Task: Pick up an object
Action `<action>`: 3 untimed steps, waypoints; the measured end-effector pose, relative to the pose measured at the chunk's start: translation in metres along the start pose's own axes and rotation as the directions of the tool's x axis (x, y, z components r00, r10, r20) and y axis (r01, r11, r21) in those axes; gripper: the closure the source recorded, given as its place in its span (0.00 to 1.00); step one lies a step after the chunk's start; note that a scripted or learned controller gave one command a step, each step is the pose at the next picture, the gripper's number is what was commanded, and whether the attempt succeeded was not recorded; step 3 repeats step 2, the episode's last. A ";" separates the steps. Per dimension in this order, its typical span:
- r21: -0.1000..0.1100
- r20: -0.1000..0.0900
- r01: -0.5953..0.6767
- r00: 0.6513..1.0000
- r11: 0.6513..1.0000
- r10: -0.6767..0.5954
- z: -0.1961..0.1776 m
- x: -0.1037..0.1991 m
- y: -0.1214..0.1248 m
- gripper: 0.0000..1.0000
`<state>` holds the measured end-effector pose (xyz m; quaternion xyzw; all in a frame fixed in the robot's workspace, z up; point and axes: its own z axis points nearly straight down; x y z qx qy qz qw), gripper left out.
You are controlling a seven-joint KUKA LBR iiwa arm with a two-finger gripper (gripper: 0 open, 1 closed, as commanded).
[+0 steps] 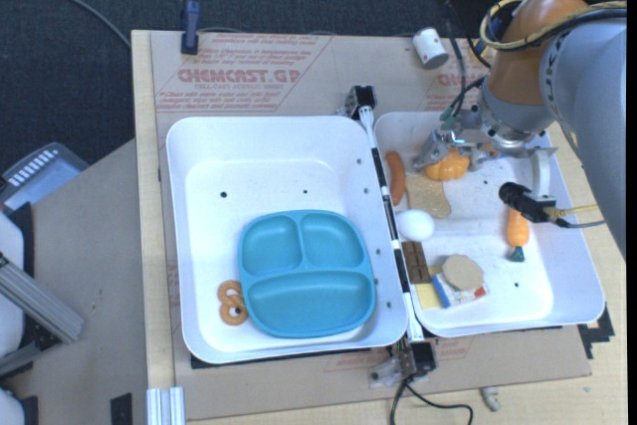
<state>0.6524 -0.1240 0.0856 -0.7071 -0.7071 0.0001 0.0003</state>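
Observation:
My gripper (450, 150) hangs low over the far part of the right bin (567, 289), directly above a small orange piece (448, 166). The orange piece lies right under the gripper and touches it or nearly so; whether it is held is not visible. Around it in the same bin lie an orange sausage (397, 176), a tan bread slice (431, 200), a white egg (415, 225) and a carrot (517, 229).
Near the right bin's front are a round tan biscuit (462, 271), a brown bar (415, 260) and a yellow-blue block (435, 294). The left bin (199, 164) bears a blue divided plate (307, 272) and a small pretzel (233, 302). A white cylinder (429, 46) lies on the bench behind.

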 end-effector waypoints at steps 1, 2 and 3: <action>-0.003 0.001 0.001 1.000 1.000 -0.001 -0.011 0.000 0.001 1.00; -0.001 -0.001 0.002 1.000 1.000 -0.002 -0.100 0.065 -0.042 1.00; -0.001 -0.001 0.002 1.000 1.000 -0.002 -0.100 0.065 -0.042 1.00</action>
